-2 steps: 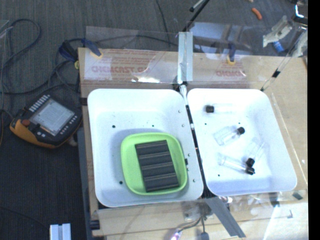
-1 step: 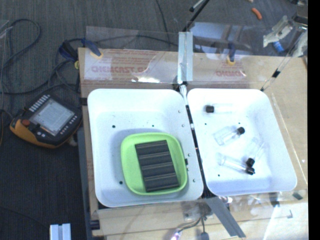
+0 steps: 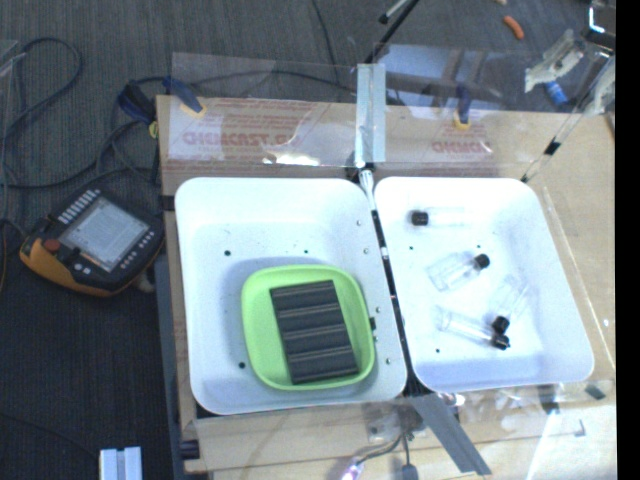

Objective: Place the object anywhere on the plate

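On the plate in the left bin, I am seeing the block lying flat, long axis running front to back, well inside the rim. Vials are lying apart in the right bin, on the arm's side. I am not able to tell the gripper's state.

Bench bearing two white bins
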Controlling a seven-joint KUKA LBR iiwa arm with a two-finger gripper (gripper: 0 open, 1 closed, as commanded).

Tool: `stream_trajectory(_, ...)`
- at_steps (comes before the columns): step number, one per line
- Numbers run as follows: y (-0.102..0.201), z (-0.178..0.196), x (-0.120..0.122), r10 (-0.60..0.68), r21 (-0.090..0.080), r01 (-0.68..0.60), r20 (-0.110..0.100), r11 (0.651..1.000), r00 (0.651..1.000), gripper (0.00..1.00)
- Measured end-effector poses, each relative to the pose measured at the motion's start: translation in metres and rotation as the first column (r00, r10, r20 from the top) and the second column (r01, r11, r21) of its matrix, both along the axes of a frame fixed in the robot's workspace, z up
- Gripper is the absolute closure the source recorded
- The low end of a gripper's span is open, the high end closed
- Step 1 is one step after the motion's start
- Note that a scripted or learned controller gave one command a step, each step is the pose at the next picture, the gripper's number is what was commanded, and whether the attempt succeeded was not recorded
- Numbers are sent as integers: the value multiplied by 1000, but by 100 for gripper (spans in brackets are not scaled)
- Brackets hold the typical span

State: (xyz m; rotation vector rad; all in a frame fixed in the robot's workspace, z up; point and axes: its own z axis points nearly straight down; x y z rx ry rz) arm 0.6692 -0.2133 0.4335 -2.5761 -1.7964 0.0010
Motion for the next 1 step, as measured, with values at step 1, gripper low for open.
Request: stream_trajectory(1, -3, 0, 0, -109, 0, 109, 1, 994, 994, 0)
